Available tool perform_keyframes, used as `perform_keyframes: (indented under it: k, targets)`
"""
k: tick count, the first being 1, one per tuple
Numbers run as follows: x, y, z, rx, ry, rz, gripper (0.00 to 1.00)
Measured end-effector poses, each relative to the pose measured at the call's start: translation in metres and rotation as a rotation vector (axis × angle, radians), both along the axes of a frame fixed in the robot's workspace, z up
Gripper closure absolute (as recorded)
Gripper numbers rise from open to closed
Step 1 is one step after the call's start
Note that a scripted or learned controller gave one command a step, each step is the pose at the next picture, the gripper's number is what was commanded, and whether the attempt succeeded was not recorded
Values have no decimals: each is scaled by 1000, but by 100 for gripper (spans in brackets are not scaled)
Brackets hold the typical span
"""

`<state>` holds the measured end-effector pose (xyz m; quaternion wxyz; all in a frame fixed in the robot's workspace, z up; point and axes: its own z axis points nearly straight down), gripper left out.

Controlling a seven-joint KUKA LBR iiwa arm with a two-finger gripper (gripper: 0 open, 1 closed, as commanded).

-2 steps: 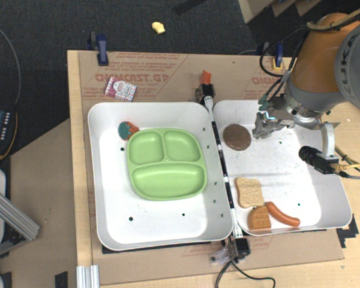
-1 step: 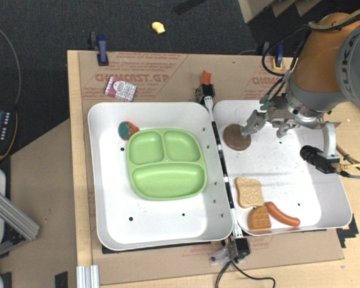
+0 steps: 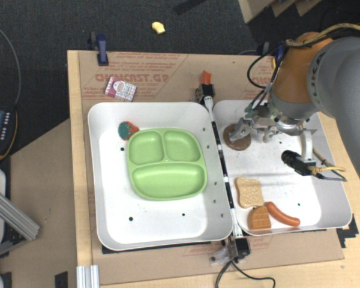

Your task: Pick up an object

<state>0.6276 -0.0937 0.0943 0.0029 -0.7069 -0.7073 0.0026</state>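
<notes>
The gripper (image 3: 247,131), fingers' state untellable, hovers beside the brown disc (image 3: 237,138), probably light and stiff; grasp its rim.

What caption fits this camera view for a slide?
Claw hangs over a brown disc in the right bin; green tray fills the left bin.

Fixed above the surface (image 3: 78,179), looking down at a slant, far enough back to take in both white bins whole: left bin (image 3: 108,209) and right bin (image 3: 324,209) side by side. Dark floor along the far edge and left side. Arm (image 3: 324,71) entering from the right.
</notes>
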Motion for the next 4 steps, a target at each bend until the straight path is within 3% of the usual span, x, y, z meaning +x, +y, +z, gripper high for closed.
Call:
perform_keyframes:
  k: [1, 2, 3, 4]
  targets:
    - [41, -3, -8, -1, -13, 2, 0]
    - [4, -24, -7, 0, -12, -3, 0]
    - [-64, -9, -6, 0, -14, -3, 0]
    - [-16, -28, -7, -2, -16, 1, 0]
